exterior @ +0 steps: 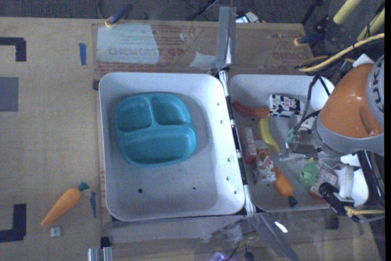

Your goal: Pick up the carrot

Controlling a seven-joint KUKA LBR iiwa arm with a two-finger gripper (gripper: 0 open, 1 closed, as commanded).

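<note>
2 bins: left holds teal tray, right carrot; gripper state unclear.

Carrot lies in right bin beside banana and sausage. Second carrot on table. Teal tray in left bin.

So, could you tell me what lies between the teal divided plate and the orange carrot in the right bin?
In the camera view: the bins' adjoining rims, then a small red-and-white carton right beside the orange toy carrot.
</note>
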